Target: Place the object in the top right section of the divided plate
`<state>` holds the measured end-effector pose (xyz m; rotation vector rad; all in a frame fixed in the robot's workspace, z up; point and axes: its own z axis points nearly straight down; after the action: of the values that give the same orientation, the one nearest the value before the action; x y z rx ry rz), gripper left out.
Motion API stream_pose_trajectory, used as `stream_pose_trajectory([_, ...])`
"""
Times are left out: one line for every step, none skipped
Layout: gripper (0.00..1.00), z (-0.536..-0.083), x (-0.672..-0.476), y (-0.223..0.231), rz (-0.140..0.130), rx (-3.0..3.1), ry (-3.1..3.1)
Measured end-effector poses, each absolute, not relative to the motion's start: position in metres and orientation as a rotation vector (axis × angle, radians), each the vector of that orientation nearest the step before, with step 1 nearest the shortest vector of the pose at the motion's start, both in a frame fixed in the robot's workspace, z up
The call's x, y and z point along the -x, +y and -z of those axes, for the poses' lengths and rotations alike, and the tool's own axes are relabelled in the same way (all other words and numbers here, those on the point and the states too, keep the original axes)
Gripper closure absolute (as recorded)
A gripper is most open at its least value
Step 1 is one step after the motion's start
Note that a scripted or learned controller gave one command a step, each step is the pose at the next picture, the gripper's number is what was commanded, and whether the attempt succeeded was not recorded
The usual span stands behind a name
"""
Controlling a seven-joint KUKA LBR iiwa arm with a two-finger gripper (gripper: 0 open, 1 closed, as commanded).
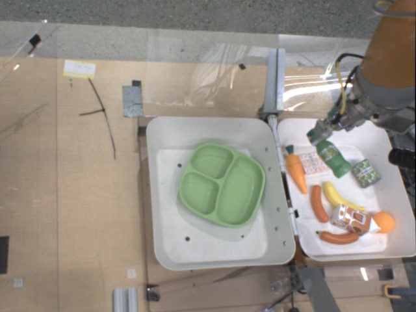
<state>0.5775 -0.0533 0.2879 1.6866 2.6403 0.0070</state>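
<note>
The jaws (323, 132) hang over the right bin (390, 249); their state cannot be told. A green bottle (333, 159) lies just below them, the green divided plate (223, 184) well left.

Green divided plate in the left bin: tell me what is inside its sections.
Nothing lies in any of the three sections of the green divided plastic plate; all show bare green. The plate rests on the white left bin's floor, and it covers the floor directly beneath it.

Arm (390, 51) cut off by the top and right edges. We cannot make out the gripper (323, 132) fingers: small, blurred. Right bin (305, 249) clipped at the right edge. Carton (351, 219) label unreadable.
</note>
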Motion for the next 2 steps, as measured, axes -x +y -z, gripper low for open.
stream_pose_trajectory([1.0,-0.272,-0.634,-0.002,-0.006,-1.551,2.725])
stream_pose_trajectory([1.0,-0.267,-0.63,0.07,-0.008,-1.68,2.648])
